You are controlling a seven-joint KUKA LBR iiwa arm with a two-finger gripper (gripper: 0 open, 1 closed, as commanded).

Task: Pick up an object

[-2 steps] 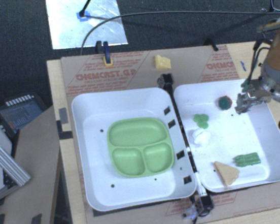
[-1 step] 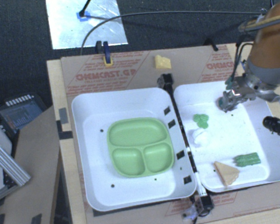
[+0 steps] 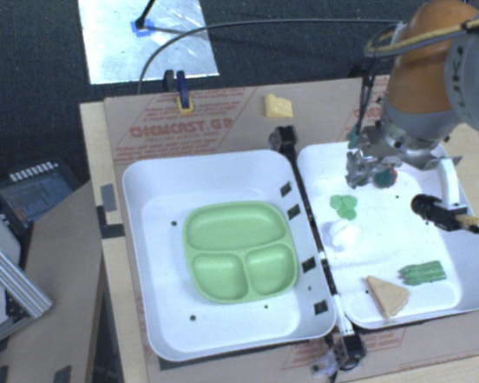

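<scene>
Board (image 3: pixel 178 126): tan, printed, lies under both bins, centre of frame.
Left bin (image 3: pixel 147 189): white, shallow, left of centre; holds the plate.
Right bin (image 3: pixel 475 282): white, right of centre; meets left bin along the middle seam.
Arm (image 3: pixel 432 56): grey w/ orange band, comes in from upper right, over top of right bin.
Green plate (image 3: pixel 234 252): 3 compartments, flat in middle of left bin.
Gripper (image 3: pixel 362 172): over upper part of right bin; open or closed, can't tell.
Tan wedge (image 3: pixel 387 295): bottom of right bin, near lower rim.
Green ridged piece (image 3: pixel 422 273): just right of wedge, a bit higher in frame.
White lump (image 3: pixel 344 234): left-centre of right bin.
Small green piece (image 3: pixel 344 207): just above white lump.
Teal round obj (image 3: pixel 386 178): just right of gripper; contact unclear.
Yellow bit (image 3: pixel 278 106): on board above the bins, outside both.
</scene>
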